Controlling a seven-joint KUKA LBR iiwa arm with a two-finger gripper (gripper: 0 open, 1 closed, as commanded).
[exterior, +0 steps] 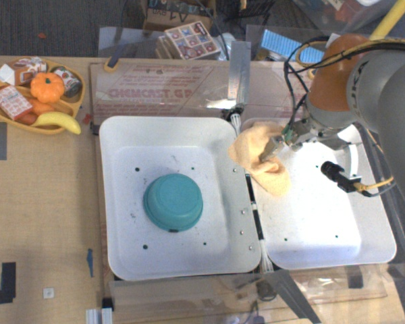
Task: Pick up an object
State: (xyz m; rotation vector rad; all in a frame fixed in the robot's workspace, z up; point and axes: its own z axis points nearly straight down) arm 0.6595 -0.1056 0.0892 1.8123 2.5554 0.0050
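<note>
A soft yellow cloth (260,155) lies bunched at the upper left of the right bin (324,235), with one edge over the divider between the bins. My gripper (271,150) comes down from the right and its tips are sunk into the middle of the cloth, shut on a fold that bulges around them. Part of the cloth droops below the fingers toward the bin floor. An upside-down teal bowl (173,202) sits in the middle of the left bin (121,154), well apart from the gripper.
The grey arm with its orange band (337,73) hangs over the right bin's far corner. A black plug on a yellow cable (337,173) hovers over that bin. A yellow tray of toy food (34,96) sits on the bench at far left.
</note>
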